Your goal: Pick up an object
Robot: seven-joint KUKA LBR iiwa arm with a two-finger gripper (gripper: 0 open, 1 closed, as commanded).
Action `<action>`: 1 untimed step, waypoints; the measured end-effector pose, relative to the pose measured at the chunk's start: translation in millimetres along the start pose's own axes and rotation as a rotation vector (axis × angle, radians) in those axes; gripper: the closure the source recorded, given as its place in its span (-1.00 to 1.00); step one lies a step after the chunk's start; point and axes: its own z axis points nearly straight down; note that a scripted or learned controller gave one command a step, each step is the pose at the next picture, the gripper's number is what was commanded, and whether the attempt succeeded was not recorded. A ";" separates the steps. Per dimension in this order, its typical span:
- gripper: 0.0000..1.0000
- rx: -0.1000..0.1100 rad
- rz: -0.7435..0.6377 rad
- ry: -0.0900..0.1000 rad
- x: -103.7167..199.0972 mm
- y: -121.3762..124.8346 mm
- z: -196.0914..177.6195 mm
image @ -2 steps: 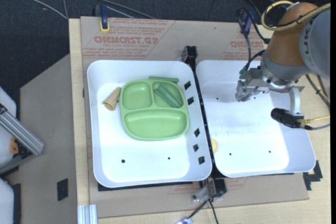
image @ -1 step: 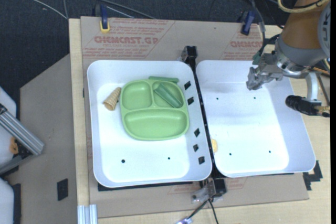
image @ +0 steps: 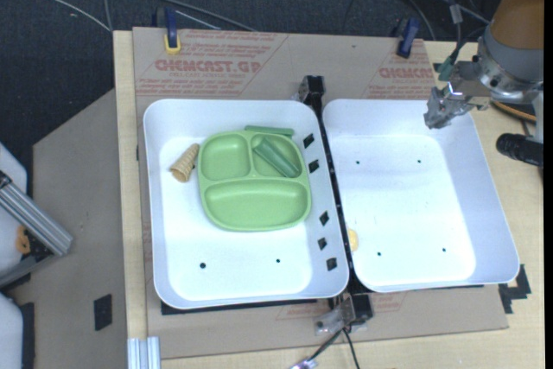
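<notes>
Left bin (image: 164,212): green plate (image: 255,182), well apart from jaws

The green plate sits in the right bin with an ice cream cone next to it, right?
Not quite. The camera view shows the green plate in the left bin, not the right bin. The ice cream cone does lie next to it, on its left side.

Single fixed camera, high above bench (image: 259,47), slanted down, both bins (image: 173,272) framed.
</notes>
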 end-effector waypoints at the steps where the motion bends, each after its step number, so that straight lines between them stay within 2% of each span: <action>1: 1.00 0.004 0.000 0.001 -0.2 1.3 -34.8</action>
